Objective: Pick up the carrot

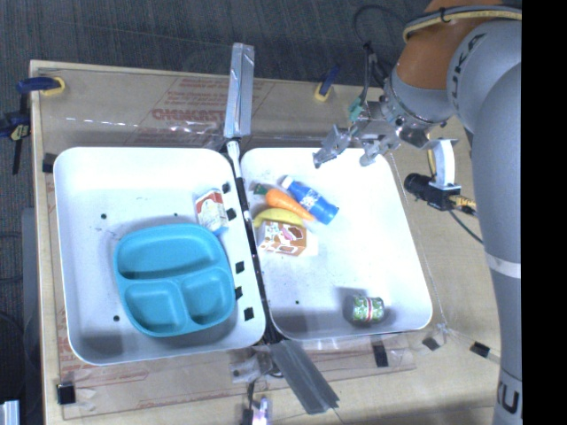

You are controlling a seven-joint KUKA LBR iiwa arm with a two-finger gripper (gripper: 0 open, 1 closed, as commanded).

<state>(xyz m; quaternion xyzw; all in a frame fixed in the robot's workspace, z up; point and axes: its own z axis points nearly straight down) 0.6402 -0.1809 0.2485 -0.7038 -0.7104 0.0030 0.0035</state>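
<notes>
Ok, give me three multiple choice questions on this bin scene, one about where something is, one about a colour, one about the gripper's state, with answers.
1. Where is the carrot?
A. right bin
B. left bin
C. on the tray

2. What colour is the divided tray?
A. red
B. blue
C. green

3. What is the gripper doing?
A. holding the carrot
B. holding the can
C. open, holding nothing

Answers: 1 A, the carrot lies near the right bin's left wall, beside the blue bottle. 2 B, the tray is plainly light blue. 3 C, its fingers are spread above the bin's far edge with nothing between them.
</notes>
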